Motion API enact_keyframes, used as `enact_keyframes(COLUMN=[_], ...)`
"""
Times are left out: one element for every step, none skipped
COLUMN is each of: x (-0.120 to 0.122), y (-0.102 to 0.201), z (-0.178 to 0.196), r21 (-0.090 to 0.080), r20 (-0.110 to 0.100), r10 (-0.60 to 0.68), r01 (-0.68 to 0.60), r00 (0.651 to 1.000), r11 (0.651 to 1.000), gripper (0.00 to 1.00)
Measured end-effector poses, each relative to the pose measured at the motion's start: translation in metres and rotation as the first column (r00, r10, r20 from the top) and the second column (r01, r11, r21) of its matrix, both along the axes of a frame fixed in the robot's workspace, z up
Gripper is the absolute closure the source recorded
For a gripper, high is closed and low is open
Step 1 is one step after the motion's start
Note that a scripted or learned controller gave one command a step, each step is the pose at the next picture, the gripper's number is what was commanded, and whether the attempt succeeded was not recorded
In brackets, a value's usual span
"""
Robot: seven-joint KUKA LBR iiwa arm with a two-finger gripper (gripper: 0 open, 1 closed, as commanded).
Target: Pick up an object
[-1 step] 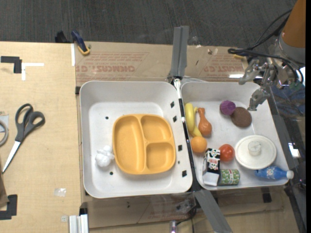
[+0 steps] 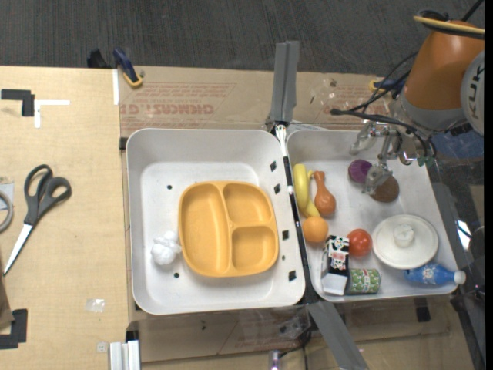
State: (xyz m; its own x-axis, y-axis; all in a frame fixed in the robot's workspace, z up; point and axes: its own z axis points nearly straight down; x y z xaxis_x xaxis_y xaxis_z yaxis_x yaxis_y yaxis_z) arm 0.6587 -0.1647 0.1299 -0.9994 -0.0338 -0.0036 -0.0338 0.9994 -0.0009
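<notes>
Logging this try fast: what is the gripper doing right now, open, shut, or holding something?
Gripper: down in the right bin by the purple object and brown object; open or shut cannot be told.

The grey arm with its orange band [image 2: 441, 64] reaches down, end effector [image 2: 383, 164] lowered.

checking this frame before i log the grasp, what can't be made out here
- Pincer, camera view: its tips overlap the brown rounded object; contact or grip cannot be judged from above.
- Purple rounded object: partly hidden by the metal pincer; its kind is unclear.
- Small black and white carton: print too small to read.
- Grey arm with orange band: cut off by the right edge.
</notes>
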Motion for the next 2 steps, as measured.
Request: enact_keyframes(x=[-0.036, -0.11], y=[0.04, 0.019], z=[-0.037, -0.037], r21=[0.001, 0.001], r20=[0.0, 0.002], r10=[-0.031, -0.217], r01=[0.031, 0.217], r00=[1.0, 0.976], r11=[1.0, 0.976], gripper=[0.0, 0.0])
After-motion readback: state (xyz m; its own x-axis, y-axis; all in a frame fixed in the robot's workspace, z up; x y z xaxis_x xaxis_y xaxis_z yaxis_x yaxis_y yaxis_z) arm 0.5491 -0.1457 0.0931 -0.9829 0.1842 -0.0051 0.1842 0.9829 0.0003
